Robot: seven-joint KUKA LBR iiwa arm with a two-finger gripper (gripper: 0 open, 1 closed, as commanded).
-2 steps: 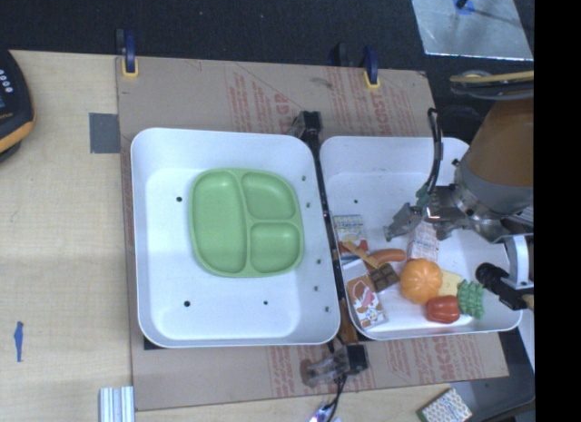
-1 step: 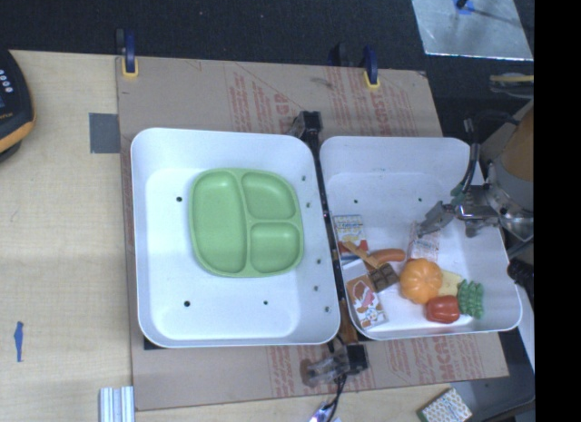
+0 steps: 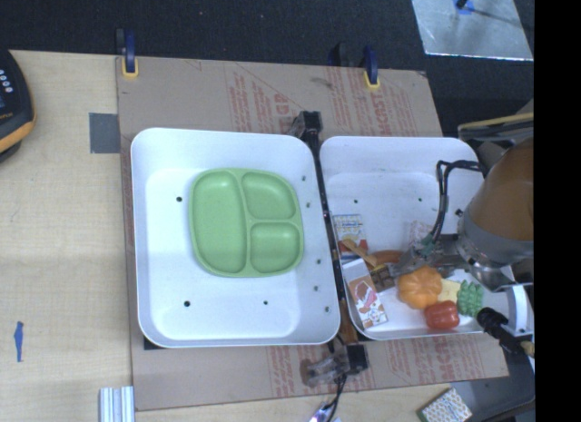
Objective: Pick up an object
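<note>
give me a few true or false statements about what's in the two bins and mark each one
1. The green three-compartment plastic plate lies in the left shallow white bin. True.
2. The green plate's compartments hold food. False: they look bare.
3. The round orange toy fruit sits in the right shallow white bin. True.
4. The red toy tomato lies in the left bin. False: it lies in the right bin, just below the orange fruit.
5. The right bin's objects are crowded along its far wall. False: they cluster in its near part.
</note>
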